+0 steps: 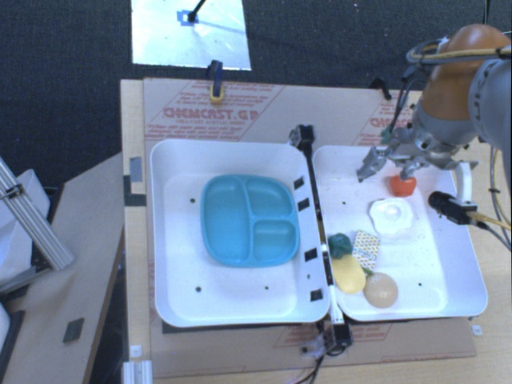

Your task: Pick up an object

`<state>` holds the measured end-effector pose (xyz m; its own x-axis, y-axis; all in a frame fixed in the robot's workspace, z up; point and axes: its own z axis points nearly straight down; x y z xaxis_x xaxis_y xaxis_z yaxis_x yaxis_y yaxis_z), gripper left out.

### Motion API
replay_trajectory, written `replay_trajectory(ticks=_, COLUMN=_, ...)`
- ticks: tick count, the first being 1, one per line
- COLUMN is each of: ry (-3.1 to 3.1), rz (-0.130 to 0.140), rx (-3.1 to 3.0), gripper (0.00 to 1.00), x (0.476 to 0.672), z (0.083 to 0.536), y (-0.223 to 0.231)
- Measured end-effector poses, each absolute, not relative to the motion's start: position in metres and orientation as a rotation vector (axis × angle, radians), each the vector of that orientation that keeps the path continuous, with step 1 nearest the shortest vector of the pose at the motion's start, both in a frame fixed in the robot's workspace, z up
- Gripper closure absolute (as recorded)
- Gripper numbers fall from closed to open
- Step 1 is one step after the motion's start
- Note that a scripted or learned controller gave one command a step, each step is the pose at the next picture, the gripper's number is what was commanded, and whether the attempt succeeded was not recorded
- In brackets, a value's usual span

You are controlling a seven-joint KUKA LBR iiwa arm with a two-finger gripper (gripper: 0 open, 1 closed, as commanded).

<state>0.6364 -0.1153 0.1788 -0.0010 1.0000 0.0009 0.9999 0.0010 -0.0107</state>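
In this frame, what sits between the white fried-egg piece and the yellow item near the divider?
In the camera view, a checkered packet with a dark teal object beside it lies between the fried-egg piece and the yellow item.

Red "CHEMCAST GP" print on the brown protective sheet (240, 106) under the bins, repeated partly at right

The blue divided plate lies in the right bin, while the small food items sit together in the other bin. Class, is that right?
Not quite. The camera view shows the blue divided plate in the left bin; the small food items sit together in the other bin, the right one.
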Motion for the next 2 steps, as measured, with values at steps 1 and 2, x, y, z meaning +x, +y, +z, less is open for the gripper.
replay_trajectory(ticks=1, ry=-2.226, rz=-0.001, rx=-2.219, gripper=0.00, x=0.639, z=0.186, y=-0.115)
replay_trajectory(ticks=2, ry=-2.224, rz=0.003, rx=-2.216, gripper=0.00, x=0.643, z=0.124, y=-0.113)
